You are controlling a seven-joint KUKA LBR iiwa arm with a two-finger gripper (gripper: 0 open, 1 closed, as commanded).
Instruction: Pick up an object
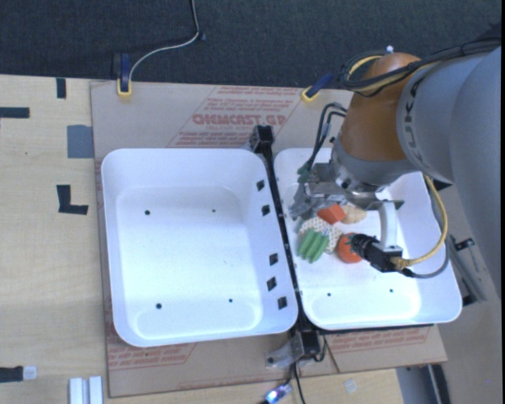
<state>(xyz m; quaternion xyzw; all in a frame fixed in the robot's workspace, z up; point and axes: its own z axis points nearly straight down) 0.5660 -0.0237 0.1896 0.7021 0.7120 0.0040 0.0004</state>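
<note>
Just below the end effector lie a green ridged toy and orange-red round piece; its grip state cannot be told. Reaching step; next, descend and close.

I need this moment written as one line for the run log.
arm: over right bin | gripper: low beside toy pile | pile: green toy, orange toy, mesh piece | grasp: not confirmed

A pale wooden bench bearing a printed cardboard sheet stands against dark carpeted floor
</note>
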